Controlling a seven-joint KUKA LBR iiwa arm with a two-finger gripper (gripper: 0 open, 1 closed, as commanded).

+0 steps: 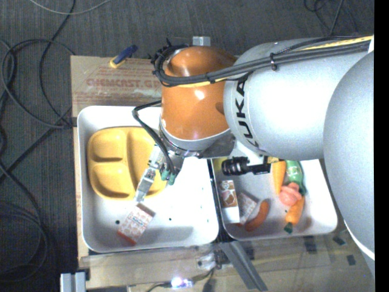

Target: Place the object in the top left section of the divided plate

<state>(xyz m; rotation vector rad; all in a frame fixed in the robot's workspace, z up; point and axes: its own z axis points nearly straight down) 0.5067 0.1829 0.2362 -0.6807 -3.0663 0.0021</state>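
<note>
Small carton (135, 222) on bin floor just below end effector (153, 178), apart.

A sausage (258, 216), carrot (294, 212) and small packets (228, 193) crowd the right bin (322, 227); cardboard (115, 87) lies behind.

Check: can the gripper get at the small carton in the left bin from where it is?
Probably yes. The carton lies flat on the bin floor, apart from the yellow plate, with nothing on it. The gripper hangs just above and right of it.
</note>
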